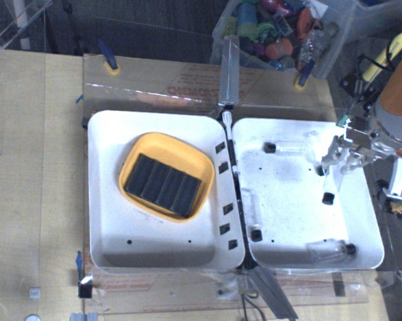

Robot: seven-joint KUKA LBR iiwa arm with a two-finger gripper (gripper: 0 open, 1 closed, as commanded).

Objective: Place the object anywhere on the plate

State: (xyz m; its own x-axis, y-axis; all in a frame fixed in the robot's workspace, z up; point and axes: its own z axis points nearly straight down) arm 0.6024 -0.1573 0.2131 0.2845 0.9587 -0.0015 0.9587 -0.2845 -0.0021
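A: Where do we stand? We see the yellow squarish plastic plate (167, 177) in the left white bin (106, 184), and a dark ribbed rectangular block (163, 184) already lies flat on it, inside the rim.

B: Agreed, so if that block is our object, the placing looks done. The hand (340, 159) hovers over the upper right corner of the right white bin (368, 223), well apart from the plate.

A: Does it have hold of anything?

B: We cannot tell how far it is open; it is too small and cluttered there, and we see nothing clearly between its tips.

A: In the right bin we also make out clear plastic tubes with dark caps, one near the top (284, 149) and one at the lower right (328, 250).

B: We judge the next move calls for confirming the block rests steadily on the plate, and keeping the arm off the left bin.
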